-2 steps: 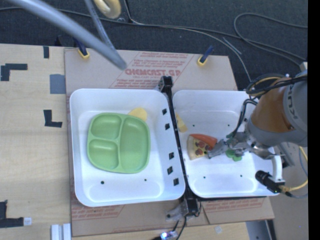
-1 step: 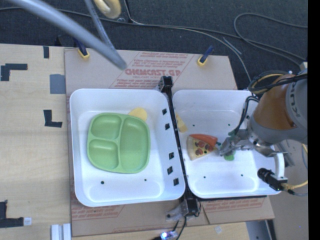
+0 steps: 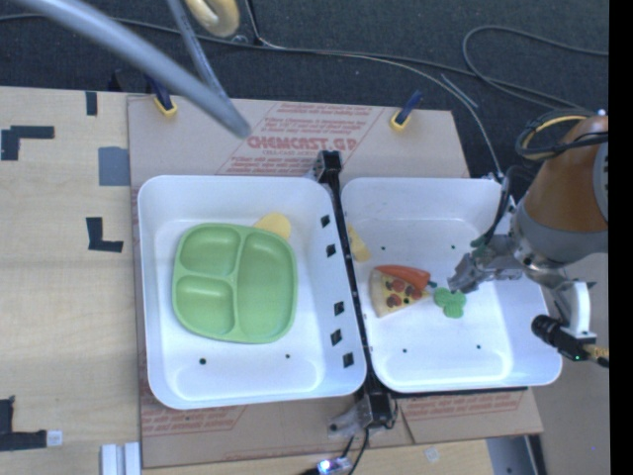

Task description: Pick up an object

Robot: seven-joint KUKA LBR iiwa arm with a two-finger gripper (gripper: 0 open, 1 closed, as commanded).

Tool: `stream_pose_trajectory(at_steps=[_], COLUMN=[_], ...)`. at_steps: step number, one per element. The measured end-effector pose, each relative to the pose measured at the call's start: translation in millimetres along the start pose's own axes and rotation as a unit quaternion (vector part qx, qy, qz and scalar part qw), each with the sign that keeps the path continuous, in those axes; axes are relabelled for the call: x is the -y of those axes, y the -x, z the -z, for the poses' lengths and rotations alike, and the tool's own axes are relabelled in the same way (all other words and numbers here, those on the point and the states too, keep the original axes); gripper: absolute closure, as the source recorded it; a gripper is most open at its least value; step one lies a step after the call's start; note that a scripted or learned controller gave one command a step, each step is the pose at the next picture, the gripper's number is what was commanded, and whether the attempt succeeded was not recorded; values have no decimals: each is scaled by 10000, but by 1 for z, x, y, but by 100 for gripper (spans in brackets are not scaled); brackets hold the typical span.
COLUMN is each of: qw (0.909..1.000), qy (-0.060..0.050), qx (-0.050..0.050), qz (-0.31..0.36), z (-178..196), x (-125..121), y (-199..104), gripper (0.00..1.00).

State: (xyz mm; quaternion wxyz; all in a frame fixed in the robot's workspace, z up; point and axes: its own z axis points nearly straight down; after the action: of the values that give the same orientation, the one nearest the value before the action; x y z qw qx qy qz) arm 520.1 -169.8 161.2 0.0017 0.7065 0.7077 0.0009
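In the right bin (image 3: 425,359) lie a pizza slice toy (image 3: 396,291), a red-orange carrot-like piece (image 3: 404,274) along its top, and a small green piece (image 3: 452,304). A yellow piece (image 3: 356,246) rests by the bin's left wall. My gripper (image 3: 461,281) reaches in from the right and hangs just above the green piece, close to the pizza slice's right tip. I see nothing lifted by it.
The left bin (image 3: 158,265) holds a green divided plate (image 3: 235,282) with a yellow object (image 3: 274,226) at its upper right corner. Black clips (image 3: 341,305) run along the divider between the bins. Cardboard lies under both bins.
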Motion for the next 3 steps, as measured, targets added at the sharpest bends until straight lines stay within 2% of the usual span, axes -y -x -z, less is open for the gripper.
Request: stream_pose_trajectory(at_steps=[1,2,3], qw=[10000,10000,10000], qy=[-4,6,-23], qx=[-1,5,-3], qz=[1,-1,8], z=[42,105,93], x=[-1,0,-11], y=[-2,0,-41], gripper=[100,100,100])
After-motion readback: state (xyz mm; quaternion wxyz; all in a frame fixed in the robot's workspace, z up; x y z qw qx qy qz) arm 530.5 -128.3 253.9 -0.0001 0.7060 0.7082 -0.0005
